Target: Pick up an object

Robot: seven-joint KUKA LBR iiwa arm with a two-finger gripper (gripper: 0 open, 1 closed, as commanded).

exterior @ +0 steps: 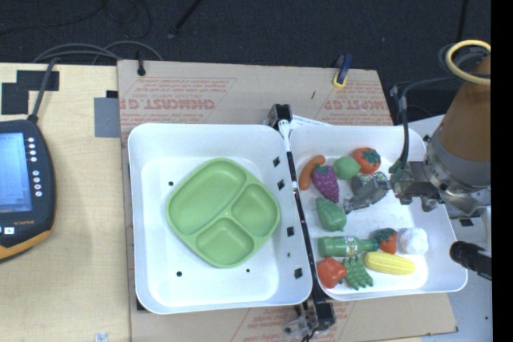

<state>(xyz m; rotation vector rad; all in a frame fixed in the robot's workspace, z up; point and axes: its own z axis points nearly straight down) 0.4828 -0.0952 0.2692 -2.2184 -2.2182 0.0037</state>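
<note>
The right bin [449,280] holds several toy foods: an orange carrot [309,171], purple grapes [325,183], a green lime [346,166], a red tomato [369,159], a green pepper [329,215], a green bottle [346,245], a yellow corn cob [389,263] and a red strawberry [330,272]. My gripper [365,193] reaches in from the right and hangs low over the middle of this bin, just right of the grapes and pepper and below the tomato. Nothing visibly sits in it.
The left bin [152,252] carries a green sectioned plate [223,212]. A small red-and-green toy [386,239] and a white object [414,239] lie near the bin's right wall. A handheld control pendant [20,184] rests on the bench at far left.
</note>
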